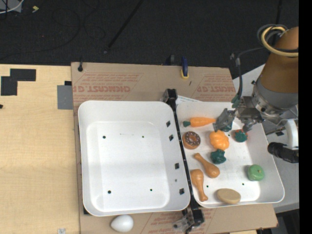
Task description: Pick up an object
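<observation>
My gripper (235,124) hangs over the back of the right bin (273,191), fingers spread apart with nothing between them. Its left finger (223,121) stands just right of an orange carrot (201,122). A small teal piece (240,136) lies just below the gap, with an orange pepper (219,140) to its left. Further forward lie a second teal piece (218,156), a chocolate donut (191,139), two tan drumsticks (207,165) (198,183), a green apple (255,172) and a beige oval loaf (228,196).
The left bin (90,130) sits beside the right one, split from it by a black-clipped divider (178,145). A white egg (122,223) rests on the cardboard in front of the left bin. The arm's grey and orange body (280,77) looms at the right.
</observation>
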Controlling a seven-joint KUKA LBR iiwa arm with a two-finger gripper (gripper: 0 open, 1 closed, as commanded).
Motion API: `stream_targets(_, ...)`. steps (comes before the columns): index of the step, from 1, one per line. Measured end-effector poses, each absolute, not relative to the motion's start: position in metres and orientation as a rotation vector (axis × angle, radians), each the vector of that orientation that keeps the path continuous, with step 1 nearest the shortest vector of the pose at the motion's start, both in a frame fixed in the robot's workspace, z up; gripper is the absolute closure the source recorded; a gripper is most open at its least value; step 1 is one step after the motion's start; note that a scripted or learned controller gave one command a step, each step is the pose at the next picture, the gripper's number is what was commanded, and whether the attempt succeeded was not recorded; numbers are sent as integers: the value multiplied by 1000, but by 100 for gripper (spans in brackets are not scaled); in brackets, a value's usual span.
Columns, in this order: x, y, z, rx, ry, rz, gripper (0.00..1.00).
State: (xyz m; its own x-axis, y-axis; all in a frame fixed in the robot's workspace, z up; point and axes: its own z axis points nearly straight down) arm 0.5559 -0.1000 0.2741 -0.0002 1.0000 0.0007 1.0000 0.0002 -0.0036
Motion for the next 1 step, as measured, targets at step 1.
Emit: stream_targets(1, 522, -153, 121, -2218, -2206, 17, 0)
